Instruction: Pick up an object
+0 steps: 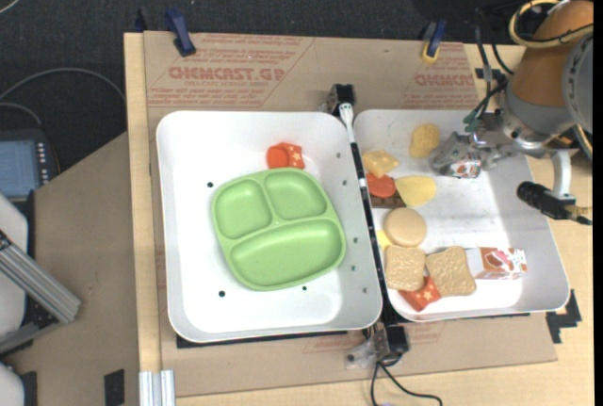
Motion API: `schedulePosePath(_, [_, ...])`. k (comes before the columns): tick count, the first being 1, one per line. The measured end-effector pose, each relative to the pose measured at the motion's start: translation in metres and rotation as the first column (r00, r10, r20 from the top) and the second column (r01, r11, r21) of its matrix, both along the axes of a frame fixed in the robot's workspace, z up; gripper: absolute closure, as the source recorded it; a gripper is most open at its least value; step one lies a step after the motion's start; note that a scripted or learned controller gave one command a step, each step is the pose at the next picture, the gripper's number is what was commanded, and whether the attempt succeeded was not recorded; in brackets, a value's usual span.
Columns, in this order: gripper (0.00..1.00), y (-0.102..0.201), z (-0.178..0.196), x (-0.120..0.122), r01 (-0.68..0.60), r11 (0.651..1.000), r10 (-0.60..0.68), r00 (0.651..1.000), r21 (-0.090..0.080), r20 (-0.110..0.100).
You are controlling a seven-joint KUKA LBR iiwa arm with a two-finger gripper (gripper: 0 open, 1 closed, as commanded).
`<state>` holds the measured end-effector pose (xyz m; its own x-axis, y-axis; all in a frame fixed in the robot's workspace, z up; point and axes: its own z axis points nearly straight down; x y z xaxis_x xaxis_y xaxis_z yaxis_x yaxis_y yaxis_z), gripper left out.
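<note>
Gripper low in the right bin, its finger state impossible to tell, beside a small red-and-white packet, toy food around it including bread slices and a round bun, left bin holding a green divided plate and an orange piece.

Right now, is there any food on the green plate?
No, the green plate has nothing on it; the food pieces lie in the right bin.

camera: fixed above the bench, looking down at a slant
covers: both white bins, whole
</note>
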<state>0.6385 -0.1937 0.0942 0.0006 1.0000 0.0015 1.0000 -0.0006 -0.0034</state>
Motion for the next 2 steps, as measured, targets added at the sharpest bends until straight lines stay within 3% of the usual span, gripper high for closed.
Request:
schedulePosePath(1, [1.0, 0.0, 0.01, 0.002, -0.001, 1.0, 0.001, 1.0, -0.002, 0.005])
schedulePosePath(2, [1.0, 0.091, 0.141, -0.056, -0.007, 1.0, 0.007, 1.0, 0.001, 0.007])
